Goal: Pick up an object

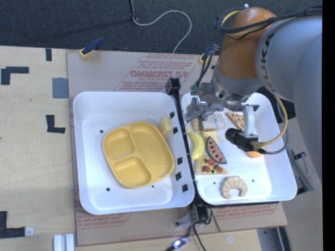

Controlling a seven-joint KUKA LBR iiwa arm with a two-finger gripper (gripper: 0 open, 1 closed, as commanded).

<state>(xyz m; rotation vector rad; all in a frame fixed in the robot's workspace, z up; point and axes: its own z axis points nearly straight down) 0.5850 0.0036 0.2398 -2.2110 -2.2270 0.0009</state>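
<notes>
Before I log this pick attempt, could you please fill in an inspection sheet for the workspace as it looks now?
Surface: two white bins side by side, left bin and right bin, on a cardboard sheet.
Job's things: in the right bin, banana, watermelon slice, croissant, pizza slice and a patterned piece.
Clutter: yellow divided tray in the left bin, with a small pale piece at its upper right edge.
Grippers: gripper low over the right bin's upper left; finger state unclear.
Cables: white cable on the dark floor; yellow cable looping from the arm.
Surroundings: black tape marks on the bench, blue-yellow clamp.
</notes>
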